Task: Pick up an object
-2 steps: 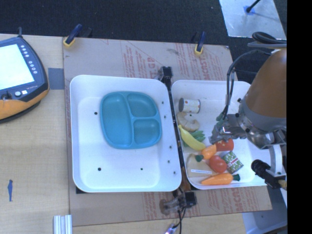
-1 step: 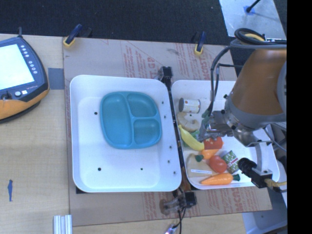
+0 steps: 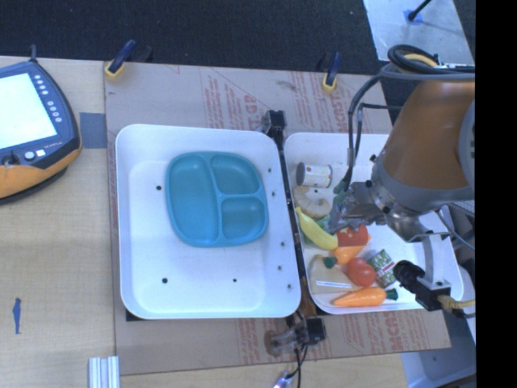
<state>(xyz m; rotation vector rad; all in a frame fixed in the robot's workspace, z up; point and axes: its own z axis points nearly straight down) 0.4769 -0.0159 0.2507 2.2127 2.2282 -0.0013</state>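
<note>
The right bin [image 3: 323, 145] holds several toy foods. A yellow banana [image 3: 315, 230] lies by its left wall, and a white cylinder [image 3: 315, 174] lies farther back. A red pepper [image 3: 353, 236] sits beside an orange piece [image 3: 346, 254], with a red tomato [image 3: 361, 272], a carrot [image 3: 360, 297] and a small green packet [image 3: 382, 263] toward the front. My gripper [image 3: 348, 207] hangs low over the bin's middle, just behind the red pepper and right of the banana. The arm's grey and orange body hides the bin's right part.
The left bin [image 3: 137, 217] carries a blue divided plate [image 3: 216, 198]. A black clamp [image 3: 275, 123] stands at the back between the bins. A tablet-like pendant [image 3: 32, 128] lies on the bench at far left. Cables loop behind the arm.
</note>
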